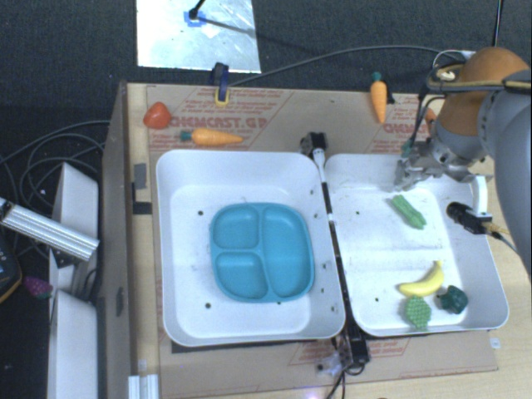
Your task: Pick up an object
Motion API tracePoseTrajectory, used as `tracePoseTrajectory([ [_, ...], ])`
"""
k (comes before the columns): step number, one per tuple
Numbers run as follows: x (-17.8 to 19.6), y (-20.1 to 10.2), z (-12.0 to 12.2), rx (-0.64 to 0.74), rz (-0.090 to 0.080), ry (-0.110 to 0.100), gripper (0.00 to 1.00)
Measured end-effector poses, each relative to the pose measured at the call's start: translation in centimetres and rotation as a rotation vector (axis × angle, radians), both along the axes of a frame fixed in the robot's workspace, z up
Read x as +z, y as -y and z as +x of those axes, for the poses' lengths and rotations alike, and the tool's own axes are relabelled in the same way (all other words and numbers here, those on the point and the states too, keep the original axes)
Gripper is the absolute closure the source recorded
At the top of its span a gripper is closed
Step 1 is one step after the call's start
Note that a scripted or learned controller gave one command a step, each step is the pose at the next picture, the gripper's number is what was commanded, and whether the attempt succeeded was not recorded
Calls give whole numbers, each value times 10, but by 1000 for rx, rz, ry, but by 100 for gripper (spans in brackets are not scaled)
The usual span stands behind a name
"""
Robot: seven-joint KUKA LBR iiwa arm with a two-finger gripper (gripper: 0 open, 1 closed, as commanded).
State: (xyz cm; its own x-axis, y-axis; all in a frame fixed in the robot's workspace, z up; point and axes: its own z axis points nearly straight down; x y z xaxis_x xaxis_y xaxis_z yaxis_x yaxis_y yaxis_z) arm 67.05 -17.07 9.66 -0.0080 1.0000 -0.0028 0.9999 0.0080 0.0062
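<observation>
Arm enters from the right, gripper (413,171) low over the back of the right bin (366,223), just above the far end of the green pod (408,209). Whether it is released or clenched: cannot tell from this slant, and nothing can be seen held. The pod lies flat on the bin floor, tilted, apart from the rest; likely the target, since the tool is poised right at it. Banana (421,280), a bumpy green fruit (416,312) and a dark green piece (453,299) sit clustered at the near corner, probably where loose items slide and settle against the wall; crowded, so a harder pick. Left bin (191,181) holds a blue tray (261,251) lying flat in its middle. Outside the bins, on the cardboard: carrot (209,137) and tomato (157,115) at back left, a second carrot (379,98) at back right, all beyond the work area. Judgement: approach stage, grasp not yet made.
</observation>
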Motion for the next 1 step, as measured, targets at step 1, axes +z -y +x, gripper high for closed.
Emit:
tracePoseTrajectory([
  [1,0,0,0,0,0,-1,0],
])
